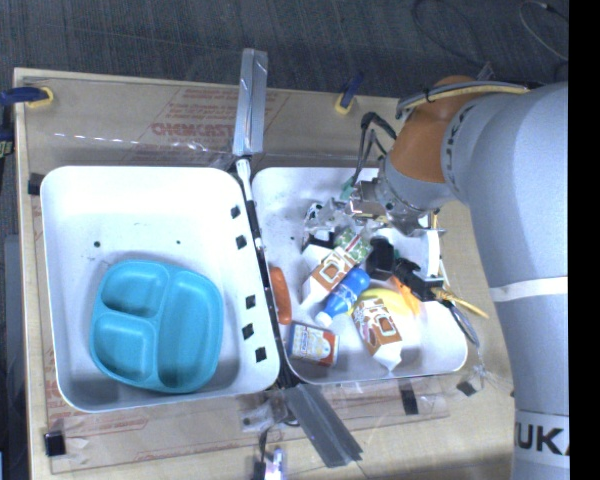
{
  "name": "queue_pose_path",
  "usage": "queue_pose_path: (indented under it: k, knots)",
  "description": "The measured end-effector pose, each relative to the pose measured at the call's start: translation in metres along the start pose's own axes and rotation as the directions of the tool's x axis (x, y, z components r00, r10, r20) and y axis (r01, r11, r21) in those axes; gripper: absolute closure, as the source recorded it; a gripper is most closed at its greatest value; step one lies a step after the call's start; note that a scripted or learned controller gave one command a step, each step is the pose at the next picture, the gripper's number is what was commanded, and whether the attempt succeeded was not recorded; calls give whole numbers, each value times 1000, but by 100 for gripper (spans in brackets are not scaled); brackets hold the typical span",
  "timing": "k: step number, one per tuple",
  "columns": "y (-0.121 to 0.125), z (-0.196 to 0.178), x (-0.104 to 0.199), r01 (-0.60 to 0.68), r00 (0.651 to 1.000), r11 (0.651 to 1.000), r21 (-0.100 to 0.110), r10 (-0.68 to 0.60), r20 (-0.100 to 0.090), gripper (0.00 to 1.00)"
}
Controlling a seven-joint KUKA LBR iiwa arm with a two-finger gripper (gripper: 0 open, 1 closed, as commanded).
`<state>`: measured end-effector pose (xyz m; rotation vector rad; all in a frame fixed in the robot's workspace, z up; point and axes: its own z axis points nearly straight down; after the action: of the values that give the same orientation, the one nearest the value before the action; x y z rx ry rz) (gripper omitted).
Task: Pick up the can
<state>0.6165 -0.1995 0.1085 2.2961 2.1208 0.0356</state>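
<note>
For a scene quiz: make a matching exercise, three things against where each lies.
Things:
1. blue divided tray
2. orange carrot-like piece
3. blue bottle

Places:
A. among the clutter in the middle of the right bin
B. in the left bin
C. right bin, against the wall it shares with the left bin

Pairs: 1-B, 2-C, 3-A

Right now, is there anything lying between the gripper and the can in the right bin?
Yes. The gripper hangs at the far side of the right bin; what looks like the can lies at its near left corner. A brown-and-white carton and a blue bottle lie between them.
</note>
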Motion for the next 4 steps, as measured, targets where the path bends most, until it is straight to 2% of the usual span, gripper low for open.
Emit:
queue_pose_path:
  k: [1, 2, 3, 4]
  knots:
    - [-2, -2, -2, -131, 991, 991, 4, 131, 3, 0]
    - [-2, -2, -2, -131, 991, 991, 4, 131, 3, 0]
    - [-10, -1, 2, -200, 980, 980, -11, 200, 4, 0]
    - [-8, 0, 1, -193, 981, 981, -7, 193, 2, 0]
